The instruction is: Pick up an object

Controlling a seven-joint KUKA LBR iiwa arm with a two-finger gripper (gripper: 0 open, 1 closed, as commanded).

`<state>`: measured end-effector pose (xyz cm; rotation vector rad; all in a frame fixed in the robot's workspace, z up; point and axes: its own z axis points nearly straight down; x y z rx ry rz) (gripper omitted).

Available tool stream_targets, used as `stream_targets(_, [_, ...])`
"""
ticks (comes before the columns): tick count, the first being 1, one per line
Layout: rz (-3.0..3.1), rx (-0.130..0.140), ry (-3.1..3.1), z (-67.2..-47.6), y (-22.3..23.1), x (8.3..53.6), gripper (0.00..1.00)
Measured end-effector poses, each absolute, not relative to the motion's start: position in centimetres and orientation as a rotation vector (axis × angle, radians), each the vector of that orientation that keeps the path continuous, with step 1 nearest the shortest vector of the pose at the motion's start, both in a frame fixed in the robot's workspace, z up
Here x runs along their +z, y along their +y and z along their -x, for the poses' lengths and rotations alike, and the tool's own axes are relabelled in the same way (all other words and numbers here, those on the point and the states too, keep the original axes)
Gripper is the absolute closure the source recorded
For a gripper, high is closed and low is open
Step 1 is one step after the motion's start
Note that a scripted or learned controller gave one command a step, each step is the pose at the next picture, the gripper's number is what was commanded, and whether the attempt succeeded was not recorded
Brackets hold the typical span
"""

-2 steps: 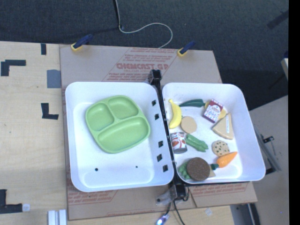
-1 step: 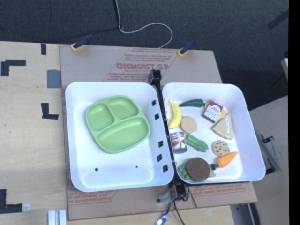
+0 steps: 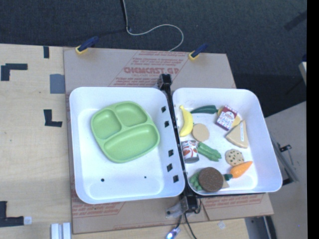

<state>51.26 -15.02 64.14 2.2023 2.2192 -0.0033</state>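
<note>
Camera view: we look down on two shallow white bins side by side on a brown cardboard sheet [image 3: 149, 68] over a pale wooden bench [image 3: 30, 133].
Left bin: the left bin [image 3: 82, 183] holds a green divided plate [image 3: 125, 131], smooth plastic with three rounded compartments, sitting toward 11 o'clock of the bin's floor.
Right bin: the right bin [image 3: 264, 133] holds the pickable toy food, all of it loose and close together.
Objects at 12 o'clock: a curved yellow banana [image 3: 185, 122], a dark green pepper [image 3: 204, 109] and a red-and-white carton [image 3: 226, 118].
Objects at centre: a flat tan disc [image 3: 201, 132], a small printed can [image 3: 189, 150] just beside a green pea pod [image 3: 209, 152].
Objects at 3 o'clock: a pale wedge of cheese [image 3: 239, 134] and a speckled cookie [image 3: 234, 156].
Objects at 6 o'clock: a round brown burger [image 3: 211, 179] over green leaves, and an orange carrot [image 3: 240, 169].
Around: two clamps with yellow and blue [image 3: 87, 45] [image 3: 198, 51] pin the cardboard's far edge; a thin white cable [image 3: 149, 31] loops over dark carpet [image 3: 224, 14].
Obstacles: we see nothing lying over the toy food.
Tool: we cannot report on the gripper's fingers.
</note>
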Motion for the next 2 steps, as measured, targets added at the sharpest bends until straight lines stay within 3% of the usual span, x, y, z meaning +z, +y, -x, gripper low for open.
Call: stream_targets(2, [-2.2,-0.001,2.22,-51.4,-14.9,66.2,1.0])
